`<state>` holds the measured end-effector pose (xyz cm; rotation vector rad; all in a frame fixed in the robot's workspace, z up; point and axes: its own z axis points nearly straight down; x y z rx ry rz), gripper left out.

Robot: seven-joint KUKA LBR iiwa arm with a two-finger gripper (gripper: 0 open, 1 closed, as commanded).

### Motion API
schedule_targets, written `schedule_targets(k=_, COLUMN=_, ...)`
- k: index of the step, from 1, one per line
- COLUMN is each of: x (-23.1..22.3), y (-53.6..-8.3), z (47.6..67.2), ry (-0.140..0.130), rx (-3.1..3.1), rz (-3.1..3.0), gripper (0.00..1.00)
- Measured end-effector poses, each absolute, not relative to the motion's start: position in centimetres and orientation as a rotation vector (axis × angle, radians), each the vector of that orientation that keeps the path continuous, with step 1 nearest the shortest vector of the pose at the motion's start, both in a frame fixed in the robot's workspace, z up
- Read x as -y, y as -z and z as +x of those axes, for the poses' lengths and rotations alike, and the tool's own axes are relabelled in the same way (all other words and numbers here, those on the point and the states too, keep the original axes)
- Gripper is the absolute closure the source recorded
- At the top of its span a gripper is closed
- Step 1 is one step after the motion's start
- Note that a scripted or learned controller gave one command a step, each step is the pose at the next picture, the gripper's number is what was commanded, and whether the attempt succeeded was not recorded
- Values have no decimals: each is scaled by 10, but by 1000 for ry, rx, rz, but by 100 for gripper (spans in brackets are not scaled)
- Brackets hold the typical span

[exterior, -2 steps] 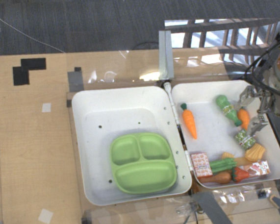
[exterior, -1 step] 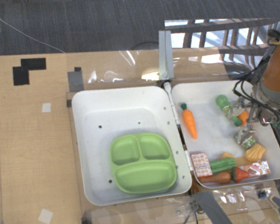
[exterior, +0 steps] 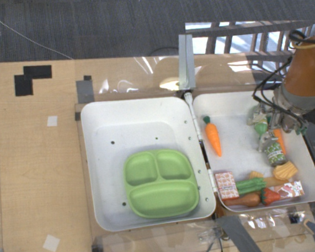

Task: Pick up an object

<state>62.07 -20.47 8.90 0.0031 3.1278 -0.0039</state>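
Note:
My gripper [exterior: 269,127] hangs low over the right side of the right bin [exterior: 231,115], below the arm's orange band [exterior: 307,69]. Right beneath it I see a small green item [exterior: 261,127], a thin orange stick [exterior: 279,138] and a little jar with a green label [exterior: 274,153]; whether it touches any of them is unclear. An orange carrot with a green top [exterior: 212,137] lies apart at the bin's left side. Along the front wall sit a red-and-white box [exterior: 226,185], a green vegetable [exterior: 251,185], a brown sausage [exterior: 245,200] and a yellow pastry [exterior: 285,170].
The left bin [exterior: 99,128] holds a green divided plate [exterior: 161,183] toward its front. A grey divider post [exterior: 185,59] stands behind the seam between the bins. A red piece [exterior: 270,196] and a red-white packet [exterior: 290,189] crowd the right bin's front right corner.

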Motion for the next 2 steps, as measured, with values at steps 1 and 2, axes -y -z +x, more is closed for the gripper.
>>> schedule_targets(k=1, x=177, y=-89, z=585, ry=4, rx=-3125, rz=-156, gripper=0)
schedule_targets(k=2, x=176, y=-105, z=590, ry=10, rx=-3107, rz=-166, gripper=100)
